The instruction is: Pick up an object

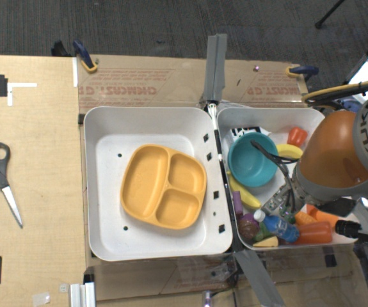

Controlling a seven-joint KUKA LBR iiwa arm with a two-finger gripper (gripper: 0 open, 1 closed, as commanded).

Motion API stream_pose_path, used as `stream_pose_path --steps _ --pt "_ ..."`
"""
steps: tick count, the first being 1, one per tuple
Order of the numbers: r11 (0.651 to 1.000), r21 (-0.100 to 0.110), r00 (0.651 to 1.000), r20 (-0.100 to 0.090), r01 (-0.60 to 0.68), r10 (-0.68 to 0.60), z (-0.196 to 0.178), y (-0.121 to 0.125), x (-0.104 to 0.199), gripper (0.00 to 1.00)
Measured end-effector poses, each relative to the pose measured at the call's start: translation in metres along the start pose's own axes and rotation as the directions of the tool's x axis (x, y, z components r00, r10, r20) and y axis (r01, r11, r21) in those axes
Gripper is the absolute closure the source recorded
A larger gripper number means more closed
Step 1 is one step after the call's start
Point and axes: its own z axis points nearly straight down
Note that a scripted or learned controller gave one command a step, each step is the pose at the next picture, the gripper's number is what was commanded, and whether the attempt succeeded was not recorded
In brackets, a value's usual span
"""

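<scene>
The right bin holds a heap of toys: a teal cup, a yellow banana, a small orange piece, a purple piece, a blue toy and an orange bottle. My gripper reaches down into the front middle of this bin, just below the teal cup and above the blue toy. Its tip is sunk among the toys. The arm's orange band covers the right part of the bin.
The left bin carries a yellow divided plate. Scissors lie on the wooden bench at far left. Blue clamps hold cardboard behind the bins. A grey strap runs along the divide between the bins.
</scene>
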Motion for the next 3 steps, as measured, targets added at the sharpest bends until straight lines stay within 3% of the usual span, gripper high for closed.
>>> stream_pose_path --steps 1,2,3 --pt "1.000 -0.004 1.000 0.005 0.000 0.000 -0.001 0.001 -0.001 0.00" --pt "0.983 0.000 0.983 0.002 -0.183 0.183 0.000 0.021 -0.045 0.00" --pt "0.971 -0.001 0.971 0.004 -0.238 0.238 -0.002 0.122 -0.132 0.00"
